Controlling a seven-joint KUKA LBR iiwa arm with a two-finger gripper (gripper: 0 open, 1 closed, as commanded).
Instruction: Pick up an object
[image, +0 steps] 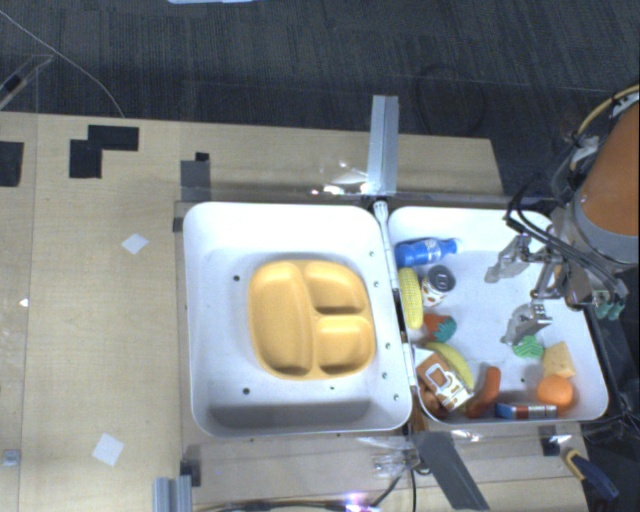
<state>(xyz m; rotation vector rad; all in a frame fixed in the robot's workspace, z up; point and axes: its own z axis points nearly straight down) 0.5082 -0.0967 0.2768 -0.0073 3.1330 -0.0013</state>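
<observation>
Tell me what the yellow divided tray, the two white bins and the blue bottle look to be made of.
Yellow divided tray: looks like moulded plastic, matte, with soft rounded compartment edges and even colour.
Two shallow white bins: probably plastic or coated metal; smooth, slightly glossy, with faint highlights along the rims.
Small blue bottle: likely plastic, judging by its saturated colour and soft sheen; too small to be sure.

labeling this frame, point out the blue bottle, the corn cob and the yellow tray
blue bottle (425, 249), camera view, middle of its body
corn cob (410, 296), camera view, middle of the cob
yellow tray (287, 320), camera view, floor of its large left compartment
</observation>
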